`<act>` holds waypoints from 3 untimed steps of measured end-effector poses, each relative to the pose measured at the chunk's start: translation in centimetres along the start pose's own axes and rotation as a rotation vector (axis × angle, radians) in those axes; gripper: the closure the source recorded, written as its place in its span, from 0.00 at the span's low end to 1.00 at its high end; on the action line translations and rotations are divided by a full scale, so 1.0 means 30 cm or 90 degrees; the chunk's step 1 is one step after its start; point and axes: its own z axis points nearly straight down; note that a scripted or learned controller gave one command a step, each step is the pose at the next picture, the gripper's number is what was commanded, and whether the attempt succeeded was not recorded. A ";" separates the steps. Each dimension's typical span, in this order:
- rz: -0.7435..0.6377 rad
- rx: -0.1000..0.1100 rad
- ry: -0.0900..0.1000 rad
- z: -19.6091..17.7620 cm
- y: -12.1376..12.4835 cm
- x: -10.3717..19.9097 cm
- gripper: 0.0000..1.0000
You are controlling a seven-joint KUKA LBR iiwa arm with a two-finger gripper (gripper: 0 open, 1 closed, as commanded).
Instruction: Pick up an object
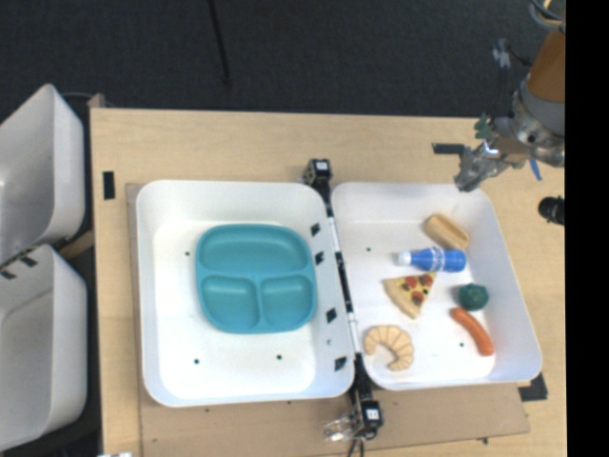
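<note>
Toy foods [438, 293] lie loose in the right bin [381, 212], just below the claw [470, 171]. It hovers over the bin's far rim holding nothing; its opening cannot be told.

No text, brand, number or sign could be read anywhere. The small blue-and-white bottle [433, 259] in the right bin [514, 350] bore a white band that was perhaps a label, but it was too small and blurred to make out any letters on it.
</note>
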 end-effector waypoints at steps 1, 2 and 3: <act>-0.001 0.003 0.001 -0.108 0.003 -0.004 1.00; -0.001 0.005 0.001 -0.061 0.047 0.158 1.00; 0.000 0.005 0.000 -0.010 0.076 0.326 1.00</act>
